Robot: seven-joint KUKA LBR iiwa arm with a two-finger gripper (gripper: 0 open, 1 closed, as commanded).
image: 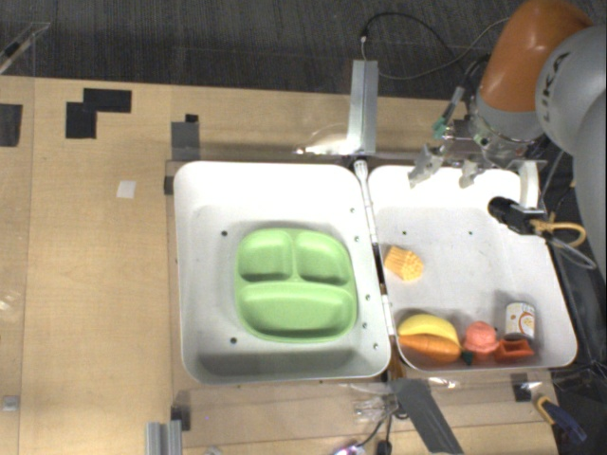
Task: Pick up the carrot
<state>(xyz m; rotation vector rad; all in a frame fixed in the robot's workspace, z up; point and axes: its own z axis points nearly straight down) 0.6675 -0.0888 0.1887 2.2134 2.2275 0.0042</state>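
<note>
**Carrot untouched, arm parked at the far rim**

The carrot (pixel 432 349) lies at the near wall of the right bin (pixel 474 245), tucked under a yellow banana (pixel 429 327), with a pink toy (pixel 481 337) just beside it. The gripper (pixel 444 171) hovers over the bin's far edge, fingers spread, holding nothing. Looks like the approach step: next it needs to travel across and drop onto the carrot.
</note>
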